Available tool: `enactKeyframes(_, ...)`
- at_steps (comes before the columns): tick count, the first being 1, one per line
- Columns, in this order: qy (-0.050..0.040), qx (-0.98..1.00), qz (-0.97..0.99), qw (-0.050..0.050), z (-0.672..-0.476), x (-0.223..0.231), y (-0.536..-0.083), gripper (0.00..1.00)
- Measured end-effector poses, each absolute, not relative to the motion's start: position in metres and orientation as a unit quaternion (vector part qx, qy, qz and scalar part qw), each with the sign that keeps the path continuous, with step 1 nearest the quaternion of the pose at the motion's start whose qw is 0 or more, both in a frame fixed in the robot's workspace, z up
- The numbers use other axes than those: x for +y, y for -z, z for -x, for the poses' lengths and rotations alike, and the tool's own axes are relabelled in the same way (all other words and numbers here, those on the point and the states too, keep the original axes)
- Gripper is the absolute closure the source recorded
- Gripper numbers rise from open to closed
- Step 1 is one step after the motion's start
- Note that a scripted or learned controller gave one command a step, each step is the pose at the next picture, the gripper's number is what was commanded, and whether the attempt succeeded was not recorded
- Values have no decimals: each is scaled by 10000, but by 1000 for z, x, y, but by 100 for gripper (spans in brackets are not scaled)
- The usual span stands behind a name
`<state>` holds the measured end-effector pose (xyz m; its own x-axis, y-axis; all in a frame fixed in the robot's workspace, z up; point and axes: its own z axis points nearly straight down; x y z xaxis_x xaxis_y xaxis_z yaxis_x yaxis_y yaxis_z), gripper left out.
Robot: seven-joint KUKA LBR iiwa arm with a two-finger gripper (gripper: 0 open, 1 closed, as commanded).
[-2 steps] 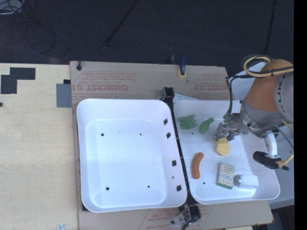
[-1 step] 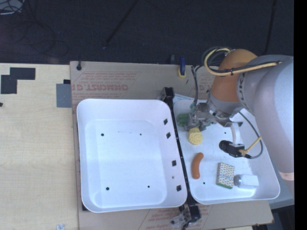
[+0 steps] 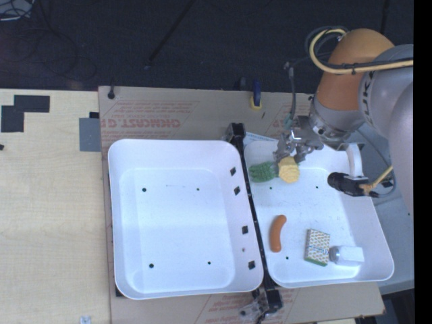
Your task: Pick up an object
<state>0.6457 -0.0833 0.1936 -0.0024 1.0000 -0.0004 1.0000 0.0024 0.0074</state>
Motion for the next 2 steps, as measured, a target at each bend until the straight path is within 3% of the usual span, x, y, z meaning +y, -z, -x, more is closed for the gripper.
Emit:
enactKeyframes(1, 17, 7085, -7057, -39, -570, -27, -200, 100)
enactKeyframes(2, 5, 7094, -7048, -24, -584, 44, -186, 100)
